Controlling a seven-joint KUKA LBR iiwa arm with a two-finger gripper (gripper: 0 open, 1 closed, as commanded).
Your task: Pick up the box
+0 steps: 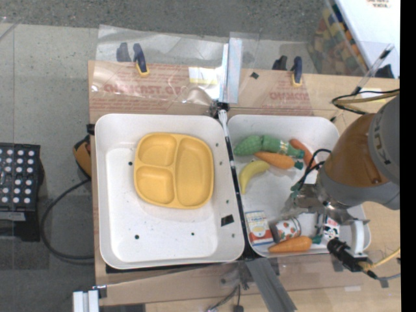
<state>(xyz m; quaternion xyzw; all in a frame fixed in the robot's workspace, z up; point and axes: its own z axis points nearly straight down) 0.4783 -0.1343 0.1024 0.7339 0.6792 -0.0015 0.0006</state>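
Box [256,227] lies untouched in right bin's [325,127] near-left corner, beside a can [286,229] and carrot [290,244]. Gripper [311,203] hovers nearby (jaws' state: cannot tell). Pick not yet done.

Glossy yellow plastic tray [174,170]

box [257,227]: small carton, white with red and blue print, lying flat in the right bin's near-left corner (tight against the left wall), touching a small can on its right, just below the banana.
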